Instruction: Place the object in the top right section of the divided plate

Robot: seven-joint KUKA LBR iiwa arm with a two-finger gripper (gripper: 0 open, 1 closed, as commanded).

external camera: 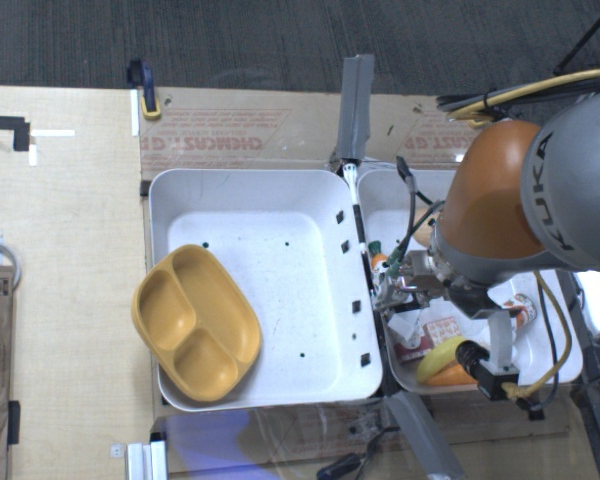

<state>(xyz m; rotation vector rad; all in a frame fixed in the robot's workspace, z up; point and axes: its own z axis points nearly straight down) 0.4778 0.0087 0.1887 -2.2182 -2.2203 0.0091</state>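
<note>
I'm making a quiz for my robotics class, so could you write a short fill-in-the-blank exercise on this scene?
1. The divided plate lies in the ____ bin.
2. The plate's colour is ____.
3. The arm hangs over the ____ bin, apart from the plate.
4. The plate has ____ sections.

Missing words: left; yellow; right; three
</note>
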